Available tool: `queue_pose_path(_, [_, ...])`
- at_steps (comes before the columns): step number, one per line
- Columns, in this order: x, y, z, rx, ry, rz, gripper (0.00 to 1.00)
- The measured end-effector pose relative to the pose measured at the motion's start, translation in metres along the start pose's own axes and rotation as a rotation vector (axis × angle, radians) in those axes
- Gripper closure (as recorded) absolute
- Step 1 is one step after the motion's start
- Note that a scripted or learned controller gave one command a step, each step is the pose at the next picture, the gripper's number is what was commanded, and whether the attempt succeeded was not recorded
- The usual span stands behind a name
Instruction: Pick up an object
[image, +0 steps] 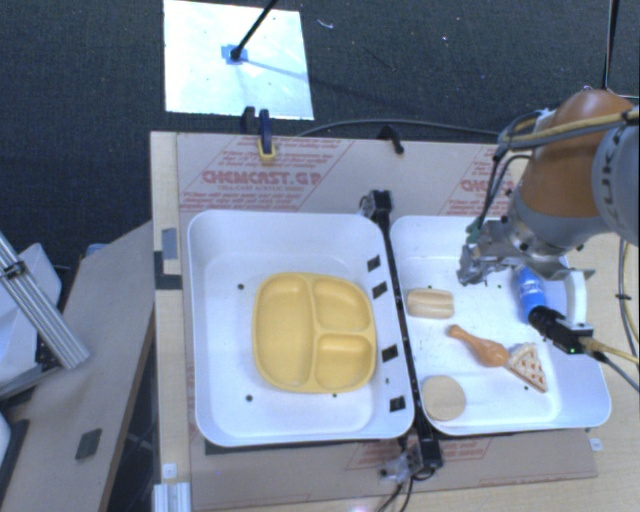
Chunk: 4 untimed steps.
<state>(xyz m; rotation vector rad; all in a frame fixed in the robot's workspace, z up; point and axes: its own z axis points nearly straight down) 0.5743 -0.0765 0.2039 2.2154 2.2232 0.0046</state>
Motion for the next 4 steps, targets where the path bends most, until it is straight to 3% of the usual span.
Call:
queue_pose_path(1, [0.000, 0.002, -0.053, -0.002, -0.001, 0.000, 1.00])
queue_pose_path(4, [0.145, 0.006, -0.039, 0.002, 0.001, -0.004, 1.00])
